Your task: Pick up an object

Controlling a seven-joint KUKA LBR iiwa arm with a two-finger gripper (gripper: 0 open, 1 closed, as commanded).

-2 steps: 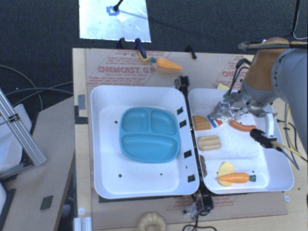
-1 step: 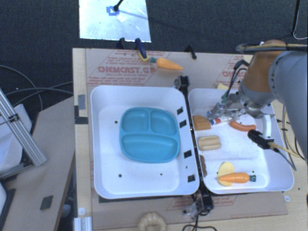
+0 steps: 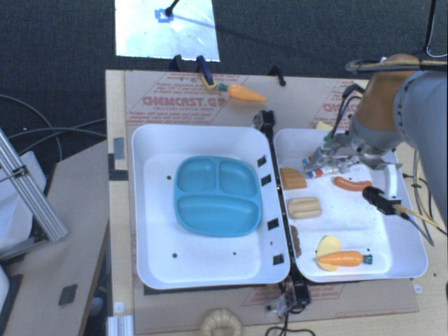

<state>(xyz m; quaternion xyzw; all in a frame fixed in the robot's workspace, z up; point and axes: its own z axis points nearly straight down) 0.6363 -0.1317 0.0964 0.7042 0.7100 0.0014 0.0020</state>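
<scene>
My gripper (image 3: 320,165) is low in the far part of the right bin (image 3: 406,266), pointing left. A brown toast slice (image 3: 293,179) lies just to its lower left. An orange-red sausage (image 3: 352,184) lies a little to its right. A tan bread roll (image 3: 304,207) sits in front of the toast. Near the bin's front edge a carrot (image 3: 341,259) rests against a yellow piece (image 3: 327,244). Nothing shows clearly between the gripper's tips.
The left bin (image 3: 157,257) holds a blue divided plate (image 3: 217,194). A second carrot (image 3: 241,93) lies on the board behind the bins. A small brown item (image 3: 295,241) sits at the right bin's left wall. A yellow piece (image 3: 323,126) lies behind that bin.
</scene>
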